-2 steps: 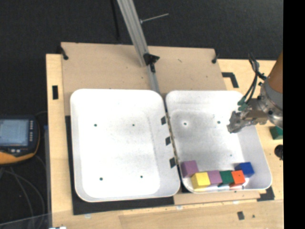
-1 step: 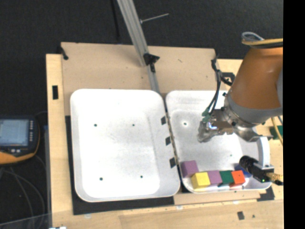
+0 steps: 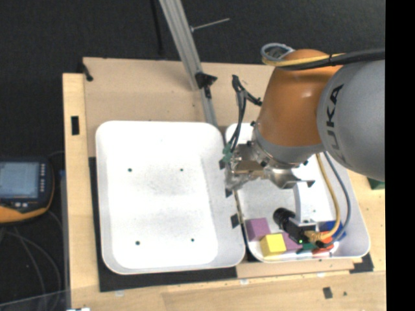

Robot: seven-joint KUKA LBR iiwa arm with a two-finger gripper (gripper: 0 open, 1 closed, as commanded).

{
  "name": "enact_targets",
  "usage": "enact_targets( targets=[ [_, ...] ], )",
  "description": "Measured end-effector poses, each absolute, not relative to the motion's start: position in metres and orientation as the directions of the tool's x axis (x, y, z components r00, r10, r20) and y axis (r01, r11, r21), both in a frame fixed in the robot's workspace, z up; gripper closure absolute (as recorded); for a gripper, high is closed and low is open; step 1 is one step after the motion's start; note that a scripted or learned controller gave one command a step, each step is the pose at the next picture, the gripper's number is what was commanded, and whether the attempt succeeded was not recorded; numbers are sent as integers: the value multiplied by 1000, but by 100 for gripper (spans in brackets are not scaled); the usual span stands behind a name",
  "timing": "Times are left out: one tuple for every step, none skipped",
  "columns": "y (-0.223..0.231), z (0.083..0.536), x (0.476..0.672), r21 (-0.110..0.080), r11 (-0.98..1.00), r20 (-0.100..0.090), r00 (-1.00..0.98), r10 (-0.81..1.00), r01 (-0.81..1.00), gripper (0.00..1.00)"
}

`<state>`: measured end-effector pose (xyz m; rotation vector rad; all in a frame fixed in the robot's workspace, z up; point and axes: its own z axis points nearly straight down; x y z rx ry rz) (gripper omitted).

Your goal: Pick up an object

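My gripper point(image 3: 240, 180) hangs over the left part of the right bin point(image 3: 358, 237), under the wide orange and grey wrist that hides much of that bin. A purple block point(image 3: 257, 227) lies at the bin's front left, just below the gripper. Touching its front right corner is a yellow block point(image 3: 273, 243). Small red, green and blue pieces point(image 3: 316, 243) lie along the front wall to the right. Nothing can be seen held in the gripper.
The left bin point(image 3: 159, 193) sits beside the right one, and their rims meet near the gripper. A slanted metal rail point(image 3: 185, 41) rises behind the bins. A handheld screen unit point(image 3: 23, 185) lies off the bench at the left.
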<state>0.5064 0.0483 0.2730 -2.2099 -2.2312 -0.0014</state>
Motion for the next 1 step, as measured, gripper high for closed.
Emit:
enact_targets(
  targets=[
    [47, 242, 508, -4, -3, -1, 3, 1000, 1000, 100]
  ],
)
